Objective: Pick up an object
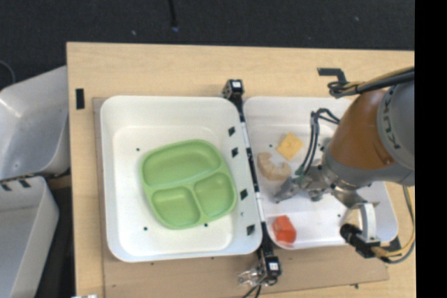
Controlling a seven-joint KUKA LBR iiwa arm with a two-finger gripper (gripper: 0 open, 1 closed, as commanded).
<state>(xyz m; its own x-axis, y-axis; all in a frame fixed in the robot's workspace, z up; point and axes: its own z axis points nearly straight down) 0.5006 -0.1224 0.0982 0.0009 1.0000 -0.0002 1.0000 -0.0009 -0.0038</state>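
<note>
Wooden bench [84, 171] is bearing two shallow white bins: left bin [112, 220] holding a green three-compartment plastic plate [187, 182]; right bin [260, 112] holding a beige lump [271, 165], yellow block [290, 146] and orange-red block [283, 230] at lower centre. Grey gripper [283, 190] is hovering beside the beige lump; jaw state cannot be told.

A green divided tray [187, 183] lies in the left bin [112, 150], while the claw [285, 189] hangs low in the right bin [314, 234] near a beige lump [272, 165], a yellow block [290, 146] and a red block [283, 229].

right bin [260, 115] part-hidden — arm [370, 139] (edge-cropped)
</note>
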